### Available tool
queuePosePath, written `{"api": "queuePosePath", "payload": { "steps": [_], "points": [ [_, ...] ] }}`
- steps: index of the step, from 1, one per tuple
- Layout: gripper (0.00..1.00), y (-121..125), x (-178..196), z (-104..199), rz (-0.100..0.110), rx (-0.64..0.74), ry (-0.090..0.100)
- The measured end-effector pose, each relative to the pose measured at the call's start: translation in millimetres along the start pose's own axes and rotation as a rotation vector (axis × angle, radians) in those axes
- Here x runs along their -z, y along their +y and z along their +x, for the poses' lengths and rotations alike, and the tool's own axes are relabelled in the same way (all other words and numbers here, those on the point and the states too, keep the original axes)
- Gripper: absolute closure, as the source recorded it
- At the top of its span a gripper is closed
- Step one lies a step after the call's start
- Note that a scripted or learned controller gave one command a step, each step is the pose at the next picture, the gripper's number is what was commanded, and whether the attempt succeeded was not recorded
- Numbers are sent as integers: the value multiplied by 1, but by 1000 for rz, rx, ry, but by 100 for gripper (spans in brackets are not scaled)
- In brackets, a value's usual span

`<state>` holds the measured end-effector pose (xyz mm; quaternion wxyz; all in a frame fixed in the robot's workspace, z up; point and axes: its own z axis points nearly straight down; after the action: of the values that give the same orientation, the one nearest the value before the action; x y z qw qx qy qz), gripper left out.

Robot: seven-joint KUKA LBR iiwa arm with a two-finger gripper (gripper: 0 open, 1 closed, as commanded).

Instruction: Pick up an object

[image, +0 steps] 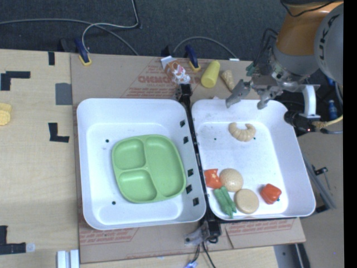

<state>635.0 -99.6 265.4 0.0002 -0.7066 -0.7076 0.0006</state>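
Tan croissant [242, 131] lies in the right bin [290, 166], in its far half, alone on bare white floor and well apart from the cluster along the bin's near edge. It is the object nearest the gripper [249, 96], so I take it as the likely target. Its long axis runs roughly left-right across the bin, curved ends turned toward the near side. The gripper sits just beyond the croissant toward the far rim of the same bin, a little to the croissant's right; its two dark fingers are spread wide apart with nothing between them. One finger tip is left of the croissant's middle, the other right of it, so the finger line is about parallel to the croissant's length. Judgement: a grasp across the short width would want the wrist turned about a quarter turn, then a short move toward the near side and down. Near-edge cluster in the right bin: red piece [211, 178], round bun [231, 179], green bean [225, 201], second bun [246, 200], red pepper [270, 192]. Green divided plate [148, 167] sits in the left bin [92, 149].
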Motion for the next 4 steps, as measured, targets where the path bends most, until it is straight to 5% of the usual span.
{"api": "queuePosePath", "payload": {
  "steps": [1,2,4],
  "points": [
    [0,-26,-72,-59,2,-2,0],
    [0,8,-164,-55,-15,2,-4],
    [0,17,-179,-64,-5,1,-1]
  ]
}}
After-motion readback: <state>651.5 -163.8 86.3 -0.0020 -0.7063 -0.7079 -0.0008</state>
